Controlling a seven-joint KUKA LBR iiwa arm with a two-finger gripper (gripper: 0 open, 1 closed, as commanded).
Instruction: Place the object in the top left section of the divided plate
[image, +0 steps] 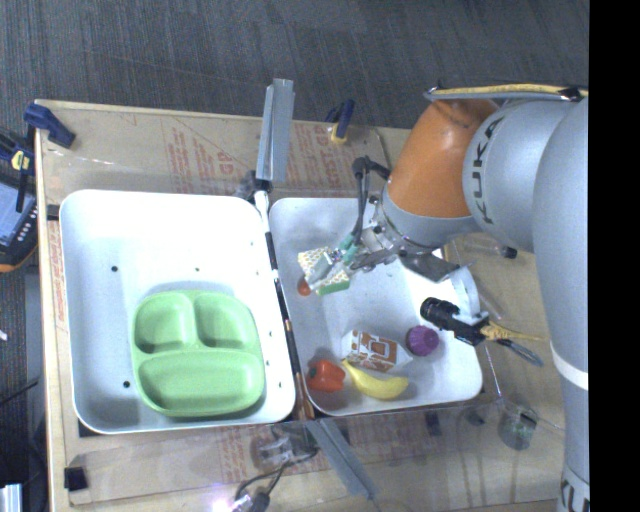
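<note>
A green divided plate (198, 352) lies in the left bin (100, 230), toward its front, with two small sections at the far side and one long section at the near side. My gripper (347, 256) is low over the upper left part of the right bin (455, 385). Its tip is right against a small green-and-white packet (323, 269), which sits tilted there. Whether the packet is gripped is hidden by the gripper body. A small red piece (303, 287) lies just left of and below the packet.
Along the front of the right bin lie a red pepper (325, 375), a banana (378, 383), a brown carton (375, 348) and a purple object (423, 340). A raised divider (277, 290) separates the two bins. The arm's orange band (445, 160) looms over the right bin's far side.
</note>
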